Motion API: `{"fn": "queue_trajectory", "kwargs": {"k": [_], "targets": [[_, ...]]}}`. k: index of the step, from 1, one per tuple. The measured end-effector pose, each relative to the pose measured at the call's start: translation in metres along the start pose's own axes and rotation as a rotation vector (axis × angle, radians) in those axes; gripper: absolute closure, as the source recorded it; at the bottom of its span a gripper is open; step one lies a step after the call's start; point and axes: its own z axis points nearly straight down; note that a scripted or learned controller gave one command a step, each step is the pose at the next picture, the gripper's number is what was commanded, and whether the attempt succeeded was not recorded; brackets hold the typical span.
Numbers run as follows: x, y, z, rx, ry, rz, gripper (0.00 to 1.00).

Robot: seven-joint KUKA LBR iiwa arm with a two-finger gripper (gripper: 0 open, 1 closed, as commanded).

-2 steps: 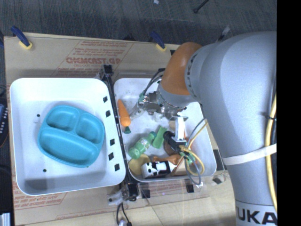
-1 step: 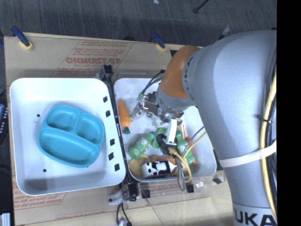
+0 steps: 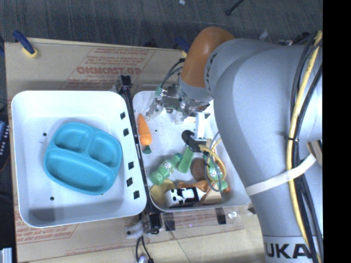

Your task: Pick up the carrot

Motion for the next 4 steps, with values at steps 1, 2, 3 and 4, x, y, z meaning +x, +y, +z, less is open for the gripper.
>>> {"fn": "queue_trajectory", "kwargs": {"k": [1, 2, 3, 4], "targets": [[-0.009, -0.041, 0.002, 0.007, -0.001, 0.241, 0.0], [-0.005, -0.037, 0.001, 0.001, -0.002, 0.397, 0.0], [-0.008, -0.047, 0.002, 0.009, -0.004, 0.651, 0.0], [-0.014, -0.022, -0.021, 0.003, -0.003, 0.813, 0.0]]}}
